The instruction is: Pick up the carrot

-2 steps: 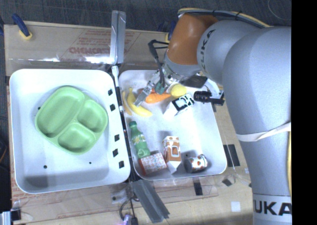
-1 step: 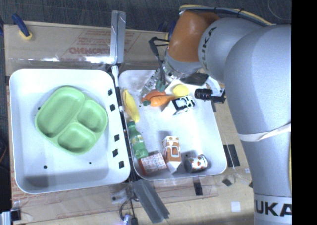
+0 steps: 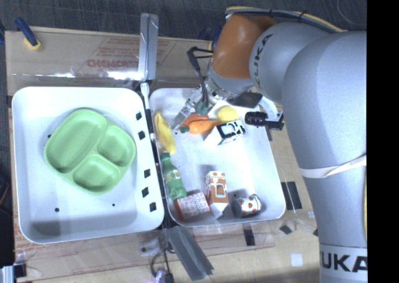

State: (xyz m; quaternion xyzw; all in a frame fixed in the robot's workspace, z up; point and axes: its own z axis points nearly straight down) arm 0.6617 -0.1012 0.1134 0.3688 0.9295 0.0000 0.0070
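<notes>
The gripper (image 3: 194, 108), its grasp state impossible to tell, sits touching the carrot (image 3: 201, 126) near the right bin's (image 3: 265, 169) far edge.

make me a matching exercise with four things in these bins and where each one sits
Things:
1. carrot
2. green plate
3. banana
4. green bottle

Places:
A. left bin
B. right bin, along the left wall, far half
C. right bin, far end, beside the gripper
D. right bin, along the left wall, just nearer than the banana

Pairs: 1-C, 2-A, 3-B, 4-D
</notes>
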